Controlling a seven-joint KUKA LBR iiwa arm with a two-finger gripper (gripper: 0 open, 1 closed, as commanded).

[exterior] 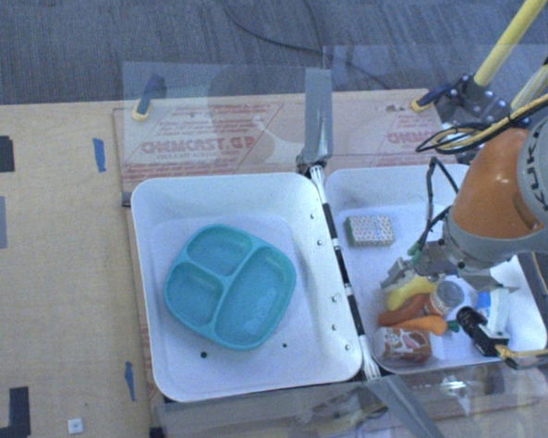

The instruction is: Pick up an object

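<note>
We see the tool (pixel 409 272), its finger state unclear, just above a yellow banana (pixel 410 294) in the right bin (pixel 383 190).

- Illumination: even, diffuse overhead light; the scene is bright with no dim corners.
- Exposure: the white bins (pixel 226 193) run close to overexposed, their walls nearly losing surface detail.
- Shadows: soft and short; a faint one lies beneath the teal plate (pixel 230 286), and a darker patch sits under the arm (pixel 500 200) in the right bin.
- Glare: pale reflections show on the clear sheet (pixel 240 123) behind the bins and on another along the lower edge.
- Sharpness: moderate; small items by the arm look soft, and print on the tabletop (pixel 57 301) is barely legible.
- Distortion: straight edges stay nearly straight toward the borders.
</note>
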